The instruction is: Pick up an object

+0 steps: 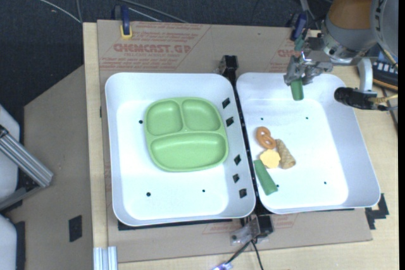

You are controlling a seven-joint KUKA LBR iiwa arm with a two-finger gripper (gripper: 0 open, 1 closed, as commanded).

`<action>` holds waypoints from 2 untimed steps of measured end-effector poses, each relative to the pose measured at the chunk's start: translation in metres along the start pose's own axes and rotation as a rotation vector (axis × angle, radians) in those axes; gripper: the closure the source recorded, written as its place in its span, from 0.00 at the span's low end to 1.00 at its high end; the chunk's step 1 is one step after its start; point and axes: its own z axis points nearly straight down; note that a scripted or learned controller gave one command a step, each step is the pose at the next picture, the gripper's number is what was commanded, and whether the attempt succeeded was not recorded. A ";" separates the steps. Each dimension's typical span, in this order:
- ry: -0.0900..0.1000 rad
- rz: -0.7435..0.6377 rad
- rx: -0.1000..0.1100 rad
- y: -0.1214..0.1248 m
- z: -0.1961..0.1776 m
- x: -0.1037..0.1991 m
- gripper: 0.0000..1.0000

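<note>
Our gripper hangs over the far edge of the right bin, just inside its back wall. A short green stick hangs upright at its tip, and it looks pinched between the fingers, so we read the tool as narrow and closed on that stick. We judge it lifted clear of the bin floor, though the slanted view leaves that uncertain.

Taking the gripper as our landmark, the rest lies toward the camera and a little to the view's left. Nearest is an orange pretzel, well apart from the tip. Just past it sits a yellow block, touching a tan, lumpy piece on its right. Farthest along the same line is a green bean, lying near the bin's left wall with its long axis running from the gripper's side down toward the front edge, slightly slanted.

Farther left again, across the divider, the left bin holds a green tray with three compartments, nothing in them that we can see.

What matters for us is that the stick is vertical and in line with the fingers. If the hold is sound, we only need to rise straight up. If it slips, the cluster below and left is our next target.
</note>
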 end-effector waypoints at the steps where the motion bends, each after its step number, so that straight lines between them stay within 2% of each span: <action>1: 0.000 0.000 0.002 0.001 -0.033 0.000 1.00; 2: 0.004 -0.003 0.010 -0.026 -0.040 0.047 1.00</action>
